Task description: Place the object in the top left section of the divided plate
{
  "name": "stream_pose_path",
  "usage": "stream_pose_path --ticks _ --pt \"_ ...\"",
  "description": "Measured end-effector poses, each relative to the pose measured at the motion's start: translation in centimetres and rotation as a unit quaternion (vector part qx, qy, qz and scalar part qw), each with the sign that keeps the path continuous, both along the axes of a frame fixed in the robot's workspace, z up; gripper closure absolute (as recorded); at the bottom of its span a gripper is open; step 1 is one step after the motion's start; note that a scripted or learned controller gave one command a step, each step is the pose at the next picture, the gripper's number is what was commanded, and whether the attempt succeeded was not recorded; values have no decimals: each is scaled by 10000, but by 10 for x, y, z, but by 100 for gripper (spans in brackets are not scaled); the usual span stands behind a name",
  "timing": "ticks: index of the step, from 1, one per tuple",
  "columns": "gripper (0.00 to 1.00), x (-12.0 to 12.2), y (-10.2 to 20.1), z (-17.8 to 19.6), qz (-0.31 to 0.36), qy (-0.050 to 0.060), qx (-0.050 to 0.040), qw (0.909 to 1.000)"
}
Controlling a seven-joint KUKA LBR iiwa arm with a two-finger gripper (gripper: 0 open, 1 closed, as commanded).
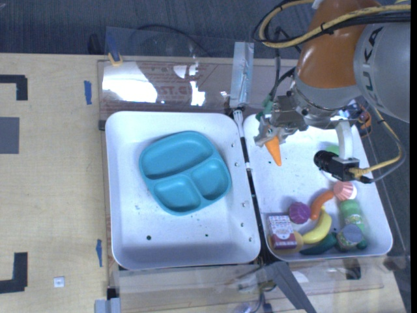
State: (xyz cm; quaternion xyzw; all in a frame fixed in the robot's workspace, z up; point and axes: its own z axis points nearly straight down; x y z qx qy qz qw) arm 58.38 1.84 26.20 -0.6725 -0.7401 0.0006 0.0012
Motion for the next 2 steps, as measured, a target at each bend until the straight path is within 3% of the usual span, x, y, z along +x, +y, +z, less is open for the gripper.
stream_pose_path --ticks 1,2 --pt "100 -18 92 -65 410 25 3 9992" --pt "100 -26 19 -78 -1309 14 -10 9914"
